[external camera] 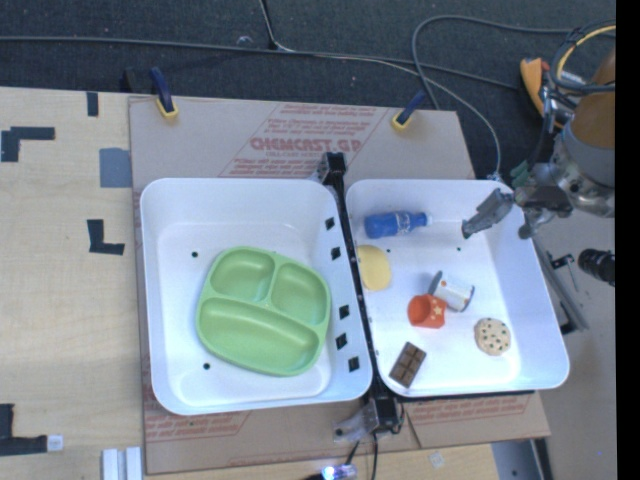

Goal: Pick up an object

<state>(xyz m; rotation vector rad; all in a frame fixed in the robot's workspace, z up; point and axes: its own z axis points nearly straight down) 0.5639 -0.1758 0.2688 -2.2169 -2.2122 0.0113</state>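
Red print on the cardboard sheet [300, 133] under the bins reads "CHEMCAST GP".

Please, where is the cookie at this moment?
The cookie lies in the right bin, near its front right corner, right of the orange toy and the chocolate bar.

Rel. to cup [427, 311] in R bin [535, 308]: bottle [395, 224] behind, cookie [491, 336] right, choc bar [407, 365] front, tray [264, 310] left in other bin [160, 268].
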